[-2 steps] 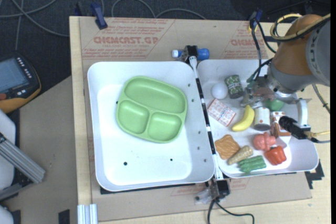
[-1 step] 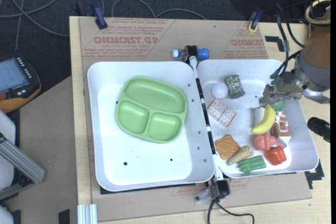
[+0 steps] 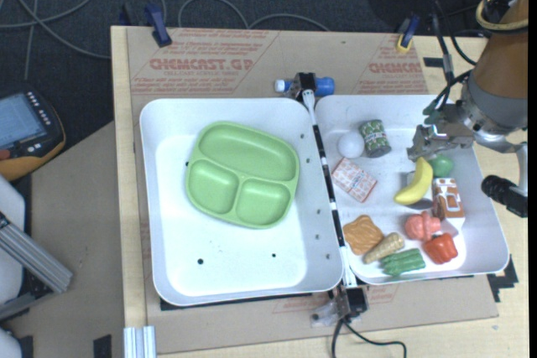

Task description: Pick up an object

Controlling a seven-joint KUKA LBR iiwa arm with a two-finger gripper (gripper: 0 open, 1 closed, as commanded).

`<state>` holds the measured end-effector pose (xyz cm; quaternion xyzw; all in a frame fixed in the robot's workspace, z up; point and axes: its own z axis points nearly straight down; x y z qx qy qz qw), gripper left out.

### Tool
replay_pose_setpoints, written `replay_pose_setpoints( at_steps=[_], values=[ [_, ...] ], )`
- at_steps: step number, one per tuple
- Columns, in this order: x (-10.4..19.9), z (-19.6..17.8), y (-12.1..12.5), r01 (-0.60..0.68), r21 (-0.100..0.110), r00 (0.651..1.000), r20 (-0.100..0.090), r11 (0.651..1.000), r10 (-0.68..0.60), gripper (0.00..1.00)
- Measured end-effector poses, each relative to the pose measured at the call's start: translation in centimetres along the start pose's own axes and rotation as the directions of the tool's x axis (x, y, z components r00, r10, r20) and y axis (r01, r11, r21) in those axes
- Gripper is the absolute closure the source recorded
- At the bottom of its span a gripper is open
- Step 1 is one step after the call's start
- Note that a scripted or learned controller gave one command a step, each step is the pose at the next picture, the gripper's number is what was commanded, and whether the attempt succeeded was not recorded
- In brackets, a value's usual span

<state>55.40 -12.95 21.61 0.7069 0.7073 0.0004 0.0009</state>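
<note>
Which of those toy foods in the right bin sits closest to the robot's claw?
The yellow banana: its upper tip lies just under the gripper, while the others sit farther off.

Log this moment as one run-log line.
grey two-finger gripper: above right white bin | nearest: yellow plastic banana | held: none seen

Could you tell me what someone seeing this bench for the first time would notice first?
Probably the green divided plate, lying alone in the left bin. Next, the cluster of small toy foods in the right bin, including a yellow banana and a white ball. The pincer hangs just above the banana.
</note>
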Motion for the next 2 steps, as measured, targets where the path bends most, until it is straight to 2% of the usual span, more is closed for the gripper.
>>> replay_pose_setpoints(
  at_steps=[1, 2],
  values=[
    [4.5, -1.9, -0.1, 0.001, 0.0, 1.0, -0.001, 1.0, -0.001, 1.0],
    [10.7, 1.1, 0.6, 0.001, 0.004, 1.0, -0.002, 1.0, -0.001, 1.0]
  ],
)
